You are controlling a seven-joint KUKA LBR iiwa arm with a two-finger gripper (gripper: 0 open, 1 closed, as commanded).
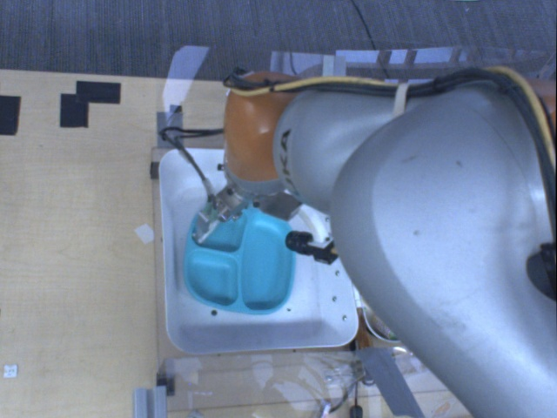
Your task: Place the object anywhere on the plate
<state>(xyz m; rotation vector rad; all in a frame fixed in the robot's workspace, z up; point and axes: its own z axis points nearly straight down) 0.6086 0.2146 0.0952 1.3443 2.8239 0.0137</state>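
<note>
A blue plate [252, 273] with three compartments lies in the white bin [261, 333]. My gripper [211, 220] hangs over the plate's upper-left compartment, below the orange wrist band. Its metal tip sits right at the plate's rim. The arm's body hides what is at the fingertips, and no object is visible on the plate or under the gripper.
The big grey arm [435, 225] covers the right of the view and most of the second bin. A black cable [187, 159] loops from the wrist over the bin's left side. The wooden bench [78, 233] stretches out to the left.
</note>
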